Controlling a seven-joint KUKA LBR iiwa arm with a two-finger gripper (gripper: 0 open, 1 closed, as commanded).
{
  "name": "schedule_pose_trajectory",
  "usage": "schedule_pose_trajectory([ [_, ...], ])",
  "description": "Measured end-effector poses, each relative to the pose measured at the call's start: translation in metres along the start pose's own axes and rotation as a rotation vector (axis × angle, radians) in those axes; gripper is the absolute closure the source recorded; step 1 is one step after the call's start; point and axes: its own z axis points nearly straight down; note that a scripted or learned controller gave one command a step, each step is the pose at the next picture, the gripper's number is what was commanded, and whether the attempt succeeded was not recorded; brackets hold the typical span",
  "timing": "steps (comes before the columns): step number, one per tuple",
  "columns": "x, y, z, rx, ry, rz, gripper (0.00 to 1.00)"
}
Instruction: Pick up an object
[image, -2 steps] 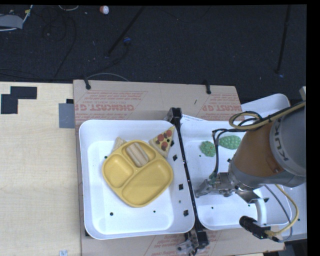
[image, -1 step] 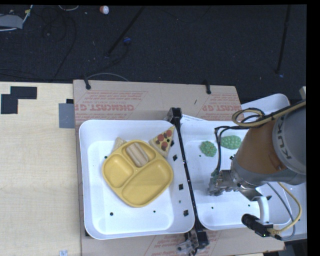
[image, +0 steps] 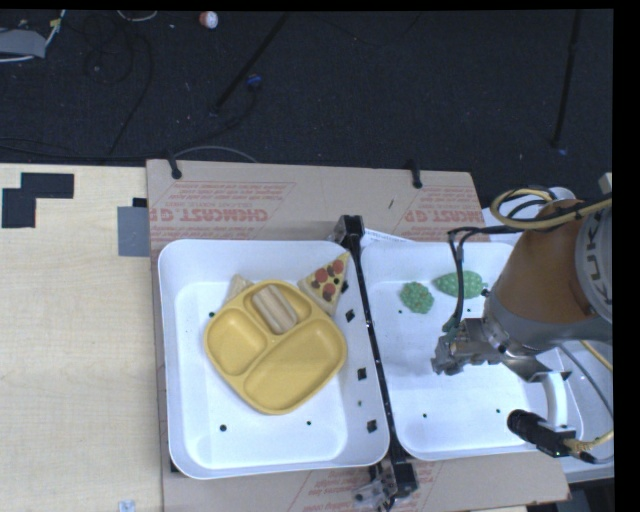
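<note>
Arm (image: 545, 285) bends over right bin (image: 420, 430), gripper (image: 452, 358) lowered.

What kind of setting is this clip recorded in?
Most likely a robotics lab bench set up for bin picking. Two white bins, left and right, sit on cardboard, holding toy items like a yellow plate and green pieces, and loose cables cross the dark floor.

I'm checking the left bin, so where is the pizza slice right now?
The pizza slice lies in the left bin, in its far right corner against the divider between the bins, just beyond the yellow divided plate.
</note>
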Motion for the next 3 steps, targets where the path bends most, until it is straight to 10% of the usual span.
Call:
schedule_pose_trajectory([
  [2,-0.012,0.009,-0.116,-0.002,-0.001,0.000,1.00],
  [3,0.035,0.016,-0.098,0.007,0.002,-0.003,1.00],
])
